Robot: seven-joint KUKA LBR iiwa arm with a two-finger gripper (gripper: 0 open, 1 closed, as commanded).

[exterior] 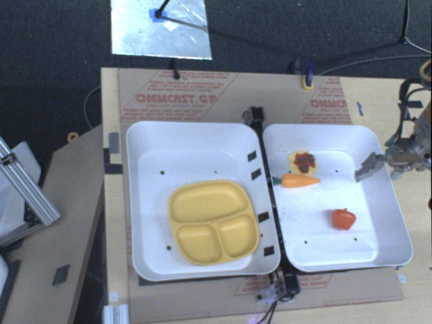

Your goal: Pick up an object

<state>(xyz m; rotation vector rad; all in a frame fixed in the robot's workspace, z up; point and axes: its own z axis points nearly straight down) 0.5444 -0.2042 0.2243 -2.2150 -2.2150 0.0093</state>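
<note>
Dark floor (304,12) all round, with a pale bench (77,201) bearing two white bins side by side.

Lying in the right bin (378,248), toward its upper left part: a carrot (299,180), flat on the bin floor, long axis running nearly straight left to right across the view. Green top at the left end, close to the wall shared with the other bin; orange tip pointing right.

Just above the carrot, almost touching it: a round yellow piece (303,160) with a red blotch on top. Lower right and well apart: a red pepper (343,219), alone in the middle of the bin.

Over the same bin's right side, reaching in from the right: the gripper (370,167), level with the carrot's tip but well apart from it, nothing seen in its grasp. Open or closed: cannot tell from this angle.

In the left bin (155,147): a yellow divided plate (212,221), lower right of centre.
</note>
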